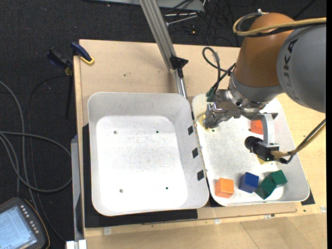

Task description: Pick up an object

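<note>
KUKA iiwa arm point(306, 61): smooth matte grey shell, rounded link. Wide glossy orange band point(262, 51) wraps the segment above the wrist, domed on top. Thin yellowish cable point(270, 22) loops over the orange band and runs along the grey link; a second one trails off by the lower right. Dark thin cable point(212, 61) curls from the wrist, green connector at its end. Wrist flange: bare silver metal, stepped, with small fittings. White bracket point(268, 126) hangs off it, carrying a black block-shaped module point(258, 147). Metal two-finger gripper point(211, 119) is grey, detail too small to read.
</note>
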`<state>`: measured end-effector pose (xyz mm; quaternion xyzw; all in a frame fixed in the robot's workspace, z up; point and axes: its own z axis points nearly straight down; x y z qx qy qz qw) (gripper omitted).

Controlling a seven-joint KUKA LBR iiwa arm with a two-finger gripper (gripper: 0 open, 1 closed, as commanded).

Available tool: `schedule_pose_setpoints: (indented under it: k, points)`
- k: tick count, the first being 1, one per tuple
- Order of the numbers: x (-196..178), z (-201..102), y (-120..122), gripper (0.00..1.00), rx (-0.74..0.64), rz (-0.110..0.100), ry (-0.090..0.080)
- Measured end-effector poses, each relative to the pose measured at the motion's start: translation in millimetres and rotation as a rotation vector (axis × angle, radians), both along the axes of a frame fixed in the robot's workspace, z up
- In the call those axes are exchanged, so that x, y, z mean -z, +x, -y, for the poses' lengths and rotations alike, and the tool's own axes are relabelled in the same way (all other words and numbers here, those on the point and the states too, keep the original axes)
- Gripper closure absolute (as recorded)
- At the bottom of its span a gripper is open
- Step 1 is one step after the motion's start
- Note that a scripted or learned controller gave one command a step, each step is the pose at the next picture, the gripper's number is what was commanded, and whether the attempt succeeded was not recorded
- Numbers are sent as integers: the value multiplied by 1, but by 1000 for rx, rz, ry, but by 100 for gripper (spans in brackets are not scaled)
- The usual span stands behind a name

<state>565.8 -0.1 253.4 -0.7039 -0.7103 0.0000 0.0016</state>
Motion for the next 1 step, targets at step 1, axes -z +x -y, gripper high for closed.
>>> schedule_pose_setpoints:
  k: [1]
  points:
    - [15,-54,-13,100,1,0,0]
